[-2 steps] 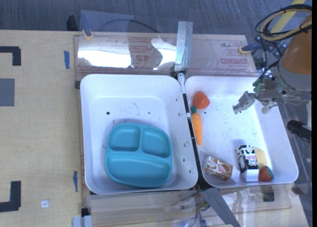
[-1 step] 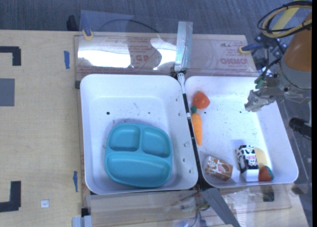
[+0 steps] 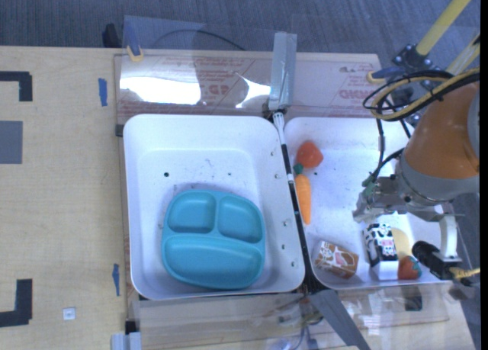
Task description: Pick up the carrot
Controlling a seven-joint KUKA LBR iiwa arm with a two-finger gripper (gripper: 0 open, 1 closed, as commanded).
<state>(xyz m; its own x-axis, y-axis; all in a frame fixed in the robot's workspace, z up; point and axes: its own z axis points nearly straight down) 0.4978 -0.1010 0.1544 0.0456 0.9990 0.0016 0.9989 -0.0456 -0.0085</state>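
Camera view: the carrot (image 3: 304,197) lies lengthwise against the right bin's (image 3: 343,139) left wall, below a tomato-like toy (image 3: 309,155). The gripper (image 3: 379,205) hovers well apart — its state I cannot tell. Best approach: cross left, descend astride the carrot's middle — clear of the wall.

You'll find the carrot (image 3: 303,197) in the right bin (image 3: 343,150), lying flat along its left wall. It's a small orange toy carrot with a green top, which points toward the far side, tip toward you.
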